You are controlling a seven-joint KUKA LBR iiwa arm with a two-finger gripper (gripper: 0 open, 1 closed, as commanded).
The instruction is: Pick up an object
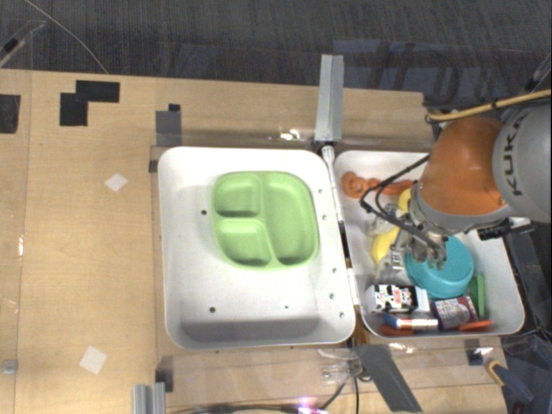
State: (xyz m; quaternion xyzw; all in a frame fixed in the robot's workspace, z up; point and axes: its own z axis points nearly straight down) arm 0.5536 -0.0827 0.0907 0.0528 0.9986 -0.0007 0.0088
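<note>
- The left bin [185, 257] is occupied by a green divided tray [263, 218].
- The right bin [509, 304] is crowded with small objects, over which the arm [470, 166] is lowered.
- The gripper [420, 250] is seen just above a teal bowl [448, 274]; its state cannot be told.
- A yellow item [382, 244], an orange piece [355, 183] and a black-and-white box [397, 298] are scattered nearby.

i see a green three-compartment tray [263, 218] lying flat in the left bin [185, 317]. the right bin [509, 309] holds clutter: teal bowl [444, 274] centre, yellow piece [384, 244] at nine o'clock, orange ring [354, 183] at eleven.
</note>
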